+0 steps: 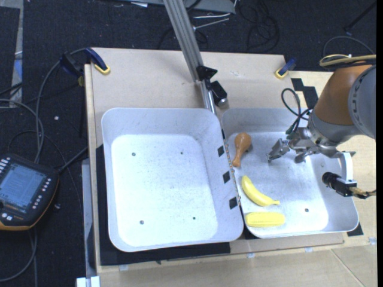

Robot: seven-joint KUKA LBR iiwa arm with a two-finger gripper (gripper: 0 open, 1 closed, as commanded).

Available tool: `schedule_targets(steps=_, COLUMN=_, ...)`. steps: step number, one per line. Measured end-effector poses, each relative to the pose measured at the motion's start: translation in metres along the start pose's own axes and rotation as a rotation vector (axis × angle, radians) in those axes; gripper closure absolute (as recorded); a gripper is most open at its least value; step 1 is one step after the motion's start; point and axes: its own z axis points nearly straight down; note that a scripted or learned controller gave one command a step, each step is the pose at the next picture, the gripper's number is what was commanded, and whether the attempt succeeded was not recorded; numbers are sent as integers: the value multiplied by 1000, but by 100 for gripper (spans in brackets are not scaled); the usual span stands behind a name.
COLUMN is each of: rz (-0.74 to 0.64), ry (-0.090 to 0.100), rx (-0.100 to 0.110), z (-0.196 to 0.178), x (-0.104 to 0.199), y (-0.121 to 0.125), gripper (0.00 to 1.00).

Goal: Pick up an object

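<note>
The right bin (311, 220) holds three objects. A brown pear-shaped piece (240, 144) lies near its left wall. A yellow banana (257, 193) lies below it, and a yellow block-like piece (265, 219) sits near the front rim. My gripper (281, 151) hangs over the bin's upper middle, to the right of the brown piece and apart from it. Its fingers point left and down, spread apart, with nothing between them.
The left bin (161, 178) lies beside the right one, their walls meeting at the centre. A slanted metal post (188, 40) rises behind the bins. A black cable (293, 103) loops beside the arm. A teach pendant (21, 190) lies off the bench at left.
</note>
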Motion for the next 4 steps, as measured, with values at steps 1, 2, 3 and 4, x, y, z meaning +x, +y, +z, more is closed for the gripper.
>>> schedule_targets(steps=1, rz=0, ry=0, rx=-1, z=-11, x=0, y=0, gripper=100)
schedule_targets(steps=2, rz=0, ry=-1, rx=-6, z=-72, x=-4, y=-2, gripper=100)
schedule_targets(steps=3, rz=0, ry=-1, rx=-4, z=-115, x=-2, y=-2, gripper=100)
schedule_targets(steps=4, rz=0, ry=-1, rx=-5, z=-171, x=-10, y=5, gripper=100)
